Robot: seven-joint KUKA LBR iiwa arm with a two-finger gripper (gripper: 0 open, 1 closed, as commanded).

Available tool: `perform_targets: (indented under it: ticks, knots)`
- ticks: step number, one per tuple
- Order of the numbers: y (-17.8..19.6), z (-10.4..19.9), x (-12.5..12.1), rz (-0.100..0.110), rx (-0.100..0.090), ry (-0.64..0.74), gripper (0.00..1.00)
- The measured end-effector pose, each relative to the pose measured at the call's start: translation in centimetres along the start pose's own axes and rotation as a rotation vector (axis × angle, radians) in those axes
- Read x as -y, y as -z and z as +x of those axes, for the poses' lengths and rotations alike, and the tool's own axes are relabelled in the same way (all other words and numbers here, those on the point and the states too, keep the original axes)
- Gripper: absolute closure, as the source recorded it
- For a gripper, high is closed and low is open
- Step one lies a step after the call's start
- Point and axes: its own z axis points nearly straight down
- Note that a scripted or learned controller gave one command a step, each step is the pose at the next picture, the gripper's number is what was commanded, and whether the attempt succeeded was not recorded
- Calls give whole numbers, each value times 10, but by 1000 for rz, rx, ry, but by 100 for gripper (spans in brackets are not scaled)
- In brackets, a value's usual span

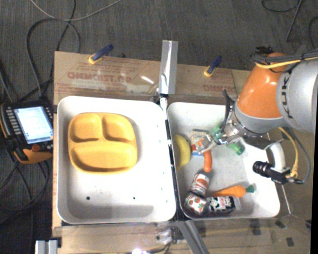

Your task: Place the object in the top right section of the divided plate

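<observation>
Bins of shallow white plastic are set side by side on the bench. In the left bin [91, 200] a yellow divided plate [103, 142] is laid, with two smaller sections toward the far edge and one wide section nearer the camera. In the right bin [261, 206] several toy foods are gathered: a yellow banana [183, 150] beside the dividing wall, a small orange carrot [207, 162], a larger carrot with a green top [232, 191], a red can [200, 183] and two more packages [208, 204] at the near edge. The gripper [218, 138] is lowered over the far middle of the right bin, just above the small carrot and a white and green item [200, 136]. Whether the jaws are parted or closed, and whether anything is grasped, cannot be told. A tablet [30, 123] is seen left of the bench.
</observation>
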Motion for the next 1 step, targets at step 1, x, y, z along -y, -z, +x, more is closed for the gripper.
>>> perform_targets:
  ticks: [1]
  knots:
    - [0,35,-58,-1,-2,17,100]
